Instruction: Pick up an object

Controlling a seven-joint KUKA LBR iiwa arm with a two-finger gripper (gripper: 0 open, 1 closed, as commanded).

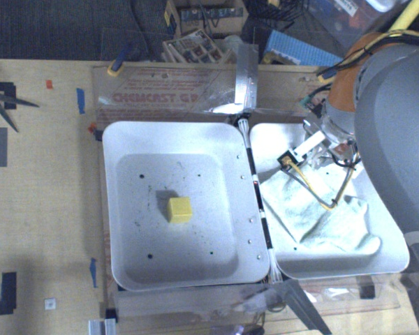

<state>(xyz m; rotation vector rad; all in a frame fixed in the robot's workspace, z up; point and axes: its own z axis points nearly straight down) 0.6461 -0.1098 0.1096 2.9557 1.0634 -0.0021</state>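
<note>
Hanging over the right bin (269, 142), the claw (326, 151) sits near that bin's far side, not far from the middle wall (257, 201) that separates the two bins. I cannot tell from this view whether the claw is open or closed, because the wrist and the grey arm (398, 138) cover much of it. I do not see any object held in it.

The clearest thing to pick is the yellow block (180, 209). It lies in the left bin (115, 152), close to the middle of the flat floor, alone and well apart from all four walls. From the claw, the block lies toward the left of the picture and somewhat toward the near edge of the bench (42, 187), on the other side of the middle wall. So the coming move, in my judgement, must carry the claw across this wall before it goes down.

The block looks almost like a cube, so it has no real long axis. Its sides stand nearly parallel to the bin walls, and a grip across either pair of sides should serve equally.

A second candidate is nearer: a pale crumpled sheet (328, 222) lies in the right bin, just beside the claw toward the near side. It looks soft and flat, and I judge it harder to grip than the block. There is only one arm, so the choice is between the near soft thing and the far firm one.
</note>
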